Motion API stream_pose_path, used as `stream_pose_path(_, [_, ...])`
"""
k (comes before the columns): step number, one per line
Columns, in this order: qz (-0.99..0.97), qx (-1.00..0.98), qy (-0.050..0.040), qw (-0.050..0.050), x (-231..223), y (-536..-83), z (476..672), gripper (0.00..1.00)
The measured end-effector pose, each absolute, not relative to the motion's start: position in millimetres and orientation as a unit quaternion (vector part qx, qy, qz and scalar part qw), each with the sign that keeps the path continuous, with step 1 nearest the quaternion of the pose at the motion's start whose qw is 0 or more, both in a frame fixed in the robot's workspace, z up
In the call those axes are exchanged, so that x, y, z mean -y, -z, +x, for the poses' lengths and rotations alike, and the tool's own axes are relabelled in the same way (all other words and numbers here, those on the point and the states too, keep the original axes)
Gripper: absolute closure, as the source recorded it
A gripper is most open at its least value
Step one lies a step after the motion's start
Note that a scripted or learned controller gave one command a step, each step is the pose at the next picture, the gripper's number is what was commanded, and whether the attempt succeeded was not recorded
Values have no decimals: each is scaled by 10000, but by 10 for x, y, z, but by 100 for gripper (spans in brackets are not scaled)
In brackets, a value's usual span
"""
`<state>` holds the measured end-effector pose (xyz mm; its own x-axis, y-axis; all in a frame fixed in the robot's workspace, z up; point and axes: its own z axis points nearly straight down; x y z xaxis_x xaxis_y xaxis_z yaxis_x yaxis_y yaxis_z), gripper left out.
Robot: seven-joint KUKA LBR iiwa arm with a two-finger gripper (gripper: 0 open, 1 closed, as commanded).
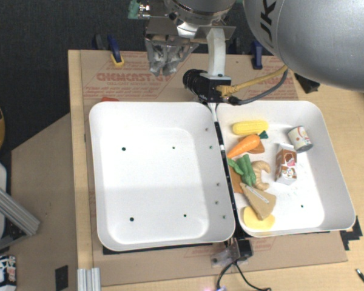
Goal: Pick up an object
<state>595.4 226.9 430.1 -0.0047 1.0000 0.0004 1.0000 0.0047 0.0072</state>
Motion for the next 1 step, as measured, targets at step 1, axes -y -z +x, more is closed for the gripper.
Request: stream_pose_path(1, [7048,-7094,-35,32,-2278,-4405,5956,100])
